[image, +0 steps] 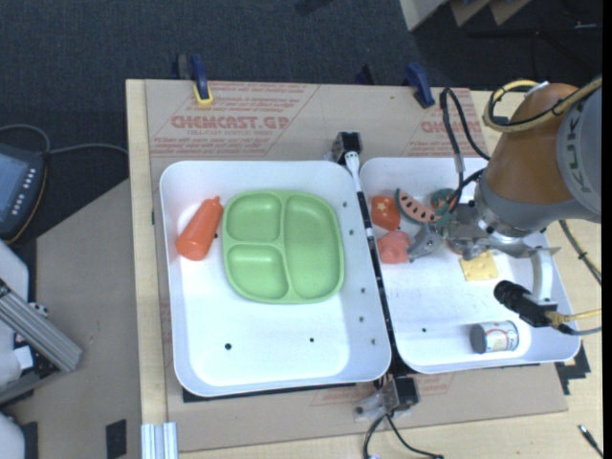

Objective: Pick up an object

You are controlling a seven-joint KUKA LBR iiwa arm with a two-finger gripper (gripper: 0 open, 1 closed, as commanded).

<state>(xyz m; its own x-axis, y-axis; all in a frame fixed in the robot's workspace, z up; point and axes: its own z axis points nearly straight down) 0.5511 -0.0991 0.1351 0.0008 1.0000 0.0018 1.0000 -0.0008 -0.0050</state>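
My gripper [427, 239] hangs low over the upper middle of the right bin [435, 338], the arm reaching in from the right. Its tip is right beside a pink lump [392, 249] near the bin's left wall; I cannot tell whether they touch. Just above lie a red rounded piece [385, 211] and a watermelon slice [417, 206]. A yellow block [478, 267] sits under the wrist. A small white and brown can [494, 337] lies on its side near the front edge.
The left bin [258, 366] holds a green divided plate [284, 247] and an orange carrot-like toy [199, 229] at its upper left. A small teal thing [443, 199] sits behind the gripper. Blue clamps hold the board's far edge.
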